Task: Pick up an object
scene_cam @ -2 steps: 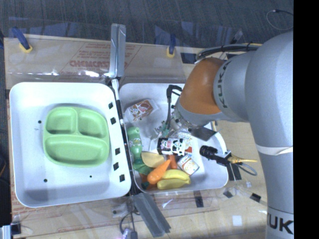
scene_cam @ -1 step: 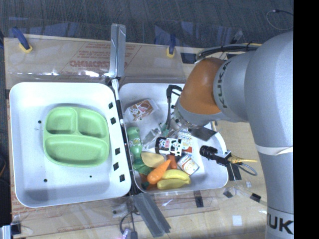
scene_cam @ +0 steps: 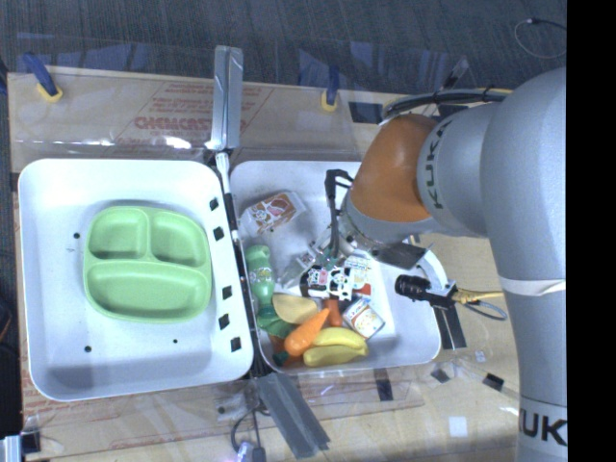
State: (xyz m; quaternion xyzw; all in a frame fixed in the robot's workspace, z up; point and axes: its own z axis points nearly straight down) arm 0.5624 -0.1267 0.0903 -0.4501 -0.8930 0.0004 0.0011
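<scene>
1. Gripper [scene_cam: 332, 258] low over the middle of the right bin [scene_cam: 423, 340], hanging from under the orange band of the arm [scene_cam: 500, 181]; cannot tell its state from this slant.
2. Black-and-white toy [scene_cam: 327, 280] directly beneath the gripper tip, touching or nearly so; nothing seen pinched.
3. Likeliest target judged to be that toy: just below the tip and slightly toward the near rim of the bin, so a short straight descent seems enough.
4. Long axis of the toy roughly left to right across the view, with a red-and-white carton [scene_cam: 364, 318] just beside it to the lower right.
5. Carrot [scene_cam: 310, 330] further toward the near rim, long axis slanted from lower left up to upper right, thin end pointing at the toy.
6. Banana [scene_cam: 335, 346] at the near edge, lying nearly level, left to right, touching the carrot.
7. Snack packet [scene_cam: 271, 212] well apart, toward the far left corner of the same bin.
8. Green divided plate [scene_cam: 149, 263] alone in the left bin [scene_cam: 48, 345], away from the arm's reach.
</scene>
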